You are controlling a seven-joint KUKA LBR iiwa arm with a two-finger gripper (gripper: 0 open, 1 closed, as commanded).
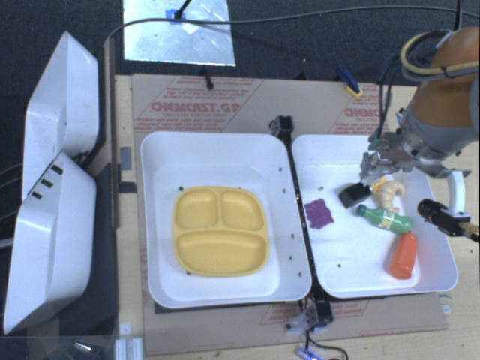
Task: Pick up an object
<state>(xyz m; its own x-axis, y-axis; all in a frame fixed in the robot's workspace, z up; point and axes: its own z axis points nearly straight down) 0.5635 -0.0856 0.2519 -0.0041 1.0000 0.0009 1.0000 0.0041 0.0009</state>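
The right bin (341,280) holds several small objects. A purple piece (319,214) lies near its left wall. A black block (354,194) sits beside a cream-coloured toy (388,192). Just below them lies a green bottle (384,217), and an orange bottle (403,255) rests toward the front right. My gripper (377,165) hangs over the back of this bin, right above the black block and the cream toy. I see nothing held in it.
The left bin (161,276) holds a yellow divided plate (220,229). A black clamp (282,124) sits where the two bins meet at the back. A black fitting (442,216) sticks in over the right bin's right rim.
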